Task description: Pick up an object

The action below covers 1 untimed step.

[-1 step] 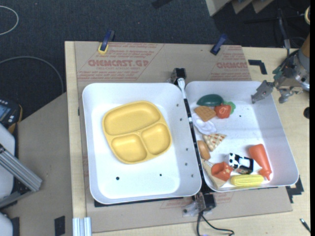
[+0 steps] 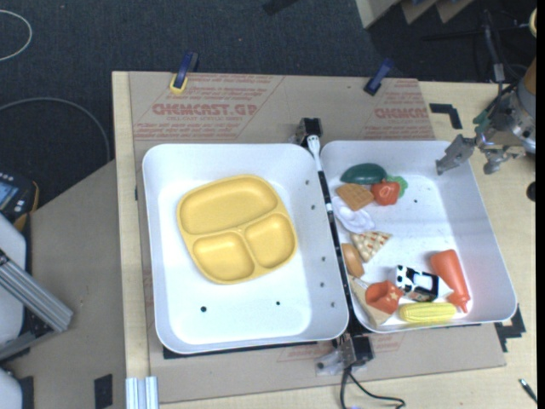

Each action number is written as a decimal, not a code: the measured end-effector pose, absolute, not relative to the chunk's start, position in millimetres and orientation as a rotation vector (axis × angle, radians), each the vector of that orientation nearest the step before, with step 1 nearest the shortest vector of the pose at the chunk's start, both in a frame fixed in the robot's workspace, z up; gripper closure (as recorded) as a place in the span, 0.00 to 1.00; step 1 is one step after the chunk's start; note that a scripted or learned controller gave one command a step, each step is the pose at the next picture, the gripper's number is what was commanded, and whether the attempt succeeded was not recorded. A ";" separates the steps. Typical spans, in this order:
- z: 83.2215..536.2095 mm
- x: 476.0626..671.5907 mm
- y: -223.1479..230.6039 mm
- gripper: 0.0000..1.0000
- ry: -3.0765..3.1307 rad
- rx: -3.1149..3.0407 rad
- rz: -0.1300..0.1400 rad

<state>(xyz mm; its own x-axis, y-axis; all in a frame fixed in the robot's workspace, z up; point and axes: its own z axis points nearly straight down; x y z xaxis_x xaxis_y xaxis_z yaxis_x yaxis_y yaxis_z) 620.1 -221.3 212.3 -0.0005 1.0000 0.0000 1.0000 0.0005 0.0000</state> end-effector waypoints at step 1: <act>150.5 624.3 -217.7 0.00 2.227 2.222 -0.004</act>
<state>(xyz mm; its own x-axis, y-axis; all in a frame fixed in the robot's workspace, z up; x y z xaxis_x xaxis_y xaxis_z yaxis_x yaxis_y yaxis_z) 624.3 -217.7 150.5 -0.0025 1.0000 0.0014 1.0000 0.0025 -0.0048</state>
